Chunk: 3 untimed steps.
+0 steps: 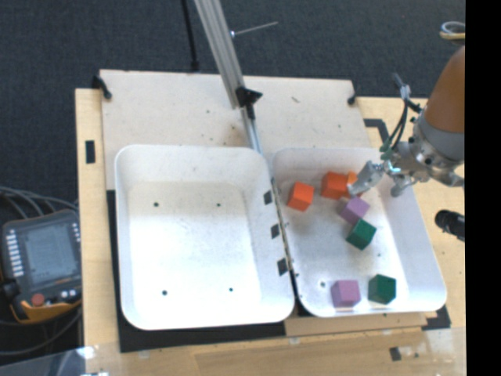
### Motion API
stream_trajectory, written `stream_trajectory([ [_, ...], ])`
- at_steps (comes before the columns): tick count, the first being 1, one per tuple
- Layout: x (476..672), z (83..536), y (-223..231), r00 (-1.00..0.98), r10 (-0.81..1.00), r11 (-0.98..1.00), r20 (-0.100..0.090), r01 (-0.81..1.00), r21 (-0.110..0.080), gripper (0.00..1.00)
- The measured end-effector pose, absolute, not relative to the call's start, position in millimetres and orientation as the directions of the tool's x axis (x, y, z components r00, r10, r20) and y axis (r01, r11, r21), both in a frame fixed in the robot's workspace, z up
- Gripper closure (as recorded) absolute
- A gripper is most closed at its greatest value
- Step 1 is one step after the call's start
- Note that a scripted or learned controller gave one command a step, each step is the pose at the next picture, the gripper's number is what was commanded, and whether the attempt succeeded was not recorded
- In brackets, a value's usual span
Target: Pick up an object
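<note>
Claw [385, 177] hangs over upper right part of right bin [419, 245], fingers spread wide, nothing between them; one finger tip lies just beside an orange block [336, 185]. Second orange block [300, 196] sits to its left, near the bin's left wall. Purple block [355, 208] touches a green block [361, 234] below it. Near the front wall: another purple block [345, 292] and another green block [382, 288], side by side. Left bin [196, 233] on tabletop [90, 210]. Handheld control pendant [43, 257] off tabletop's left edge.
</note>
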State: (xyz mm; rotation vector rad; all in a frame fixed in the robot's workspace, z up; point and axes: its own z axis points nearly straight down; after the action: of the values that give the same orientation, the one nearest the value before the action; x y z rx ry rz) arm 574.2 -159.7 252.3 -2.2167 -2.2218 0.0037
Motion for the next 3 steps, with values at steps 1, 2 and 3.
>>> stream_trajectory([
  [1, 575.0, 255.0, -160.0, -0.002, 1.000, 0.002, 0.000, 1.000, 0.001, 0.00],
  [2, 571.1, 206.5, -152.6, 0.001, 1.000, -0.001, -0.001, 1.000, -0.003, 0.00],
  [3, 570.0, 164.3, -153.6, 0.002, 1.000, -0.002, -0.001, 1.000, -0.004, 0.00],
])
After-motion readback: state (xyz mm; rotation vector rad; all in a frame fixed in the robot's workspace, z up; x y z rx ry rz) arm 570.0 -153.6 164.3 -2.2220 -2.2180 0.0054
